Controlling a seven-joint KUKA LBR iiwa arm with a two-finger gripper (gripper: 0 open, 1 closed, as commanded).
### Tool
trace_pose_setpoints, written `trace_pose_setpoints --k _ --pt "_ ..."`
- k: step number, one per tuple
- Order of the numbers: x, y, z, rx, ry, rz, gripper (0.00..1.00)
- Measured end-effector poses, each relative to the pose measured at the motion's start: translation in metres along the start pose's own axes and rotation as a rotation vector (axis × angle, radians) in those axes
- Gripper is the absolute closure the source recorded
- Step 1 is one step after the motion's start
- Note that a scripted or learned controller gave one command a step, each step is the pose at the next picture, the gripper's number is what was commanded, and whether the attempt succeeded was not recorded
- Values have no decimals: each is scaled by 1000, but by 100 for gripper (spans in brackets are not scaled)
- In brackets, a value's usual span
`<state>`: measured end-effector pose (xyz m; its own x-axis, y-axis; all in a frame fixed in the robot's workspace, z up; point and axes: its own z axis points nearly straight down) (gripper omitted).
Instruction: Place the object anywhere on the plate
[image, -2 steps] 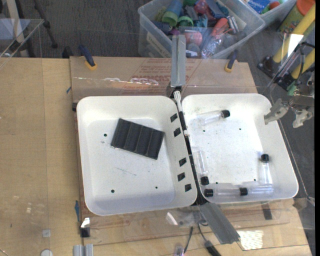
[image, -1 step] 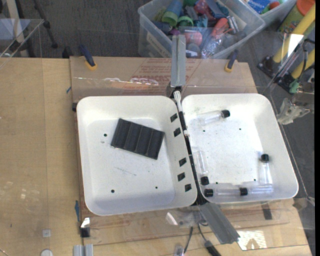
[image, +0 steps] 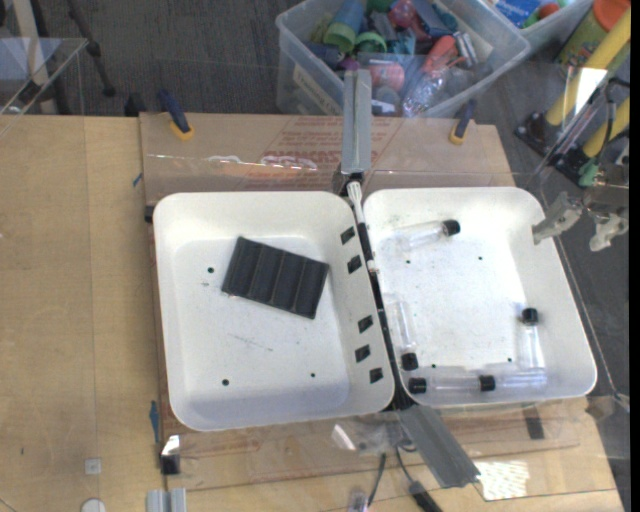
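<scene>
Starting at the left, the left bin sits on the worktop and holds one thing, the dark ribbed plate, lying flat and askew toward the back. It is low and rimless. My worry is that a round tube let go there rolls along the ribs or off the edge onto the white floor, so the release wants to be low and over the middle.

Across the divider, the right bin carries the task's objects, as I read it: several clear tubes with black caps. One tube lies near the back. One is tucked tight against the divider wall. A pair runs end to end along the front wall, and another lies near the right wall. That's the second hazard, since most of them hug a wall and leave little room to get around them. They are also slick, see-through and round, so they are easy to nudge away or squeeze out.

At the far right, the tool hangs over the bin's right rim, apart from every tube and carrying nothing I can see. Whether it is wide or narrow, I cannot tell.
</scene>
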<state>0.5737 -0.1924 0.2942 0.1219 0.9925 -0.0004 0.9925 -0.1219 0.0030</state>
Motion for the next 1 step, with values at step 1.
trace_pose_setpoints --k 1 --pt "0 1 -10 -2 -1 0 100"
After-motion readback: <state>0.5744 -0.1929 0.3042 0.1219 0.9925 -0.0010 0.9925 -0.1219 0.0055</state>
